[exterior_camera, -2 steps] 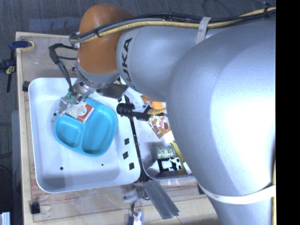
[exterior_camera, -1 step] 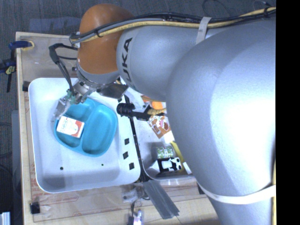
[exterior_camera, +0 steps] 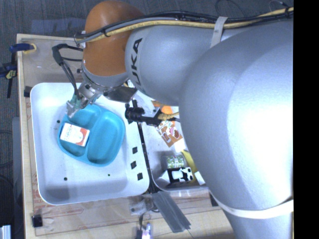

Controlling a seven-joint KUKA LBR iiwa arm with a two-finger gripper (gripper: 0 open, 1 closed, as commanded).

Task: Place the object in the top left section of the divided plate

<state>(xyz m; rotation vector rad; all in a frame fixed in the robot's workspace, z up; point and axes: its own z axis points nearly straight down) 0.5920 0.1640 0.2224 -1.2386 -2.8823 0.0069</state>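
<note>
A blue divided plate (exterior_camera: pixel 107 138) lies in the left white bin (exterior_camera: pixel 75 183). A small white and orange box (exterior_camera: pixel 75 134) rests in the plate's left-hand section, near its rim. My gripper (exterior_camera: pixel 76 103) hangs just above the plate's upper left edge, a little up from the box and apart from it. Nothing shows in its grasp. The big grey arm covers much of the right side of the view.
The right bin (exterior_camera: pixel 159 185) holds several items: a patterned packet (exterior_camera: pixel 169 131), a small greenish can (exterior_camera: pixel 175 161), a black and white piece (exterior_camera: pixel 180 176) and something orange (exterior_camera: pixel 167 111). A wooden bench edge (exterior_camera: pixel 89 210) runs along the front.
</note>
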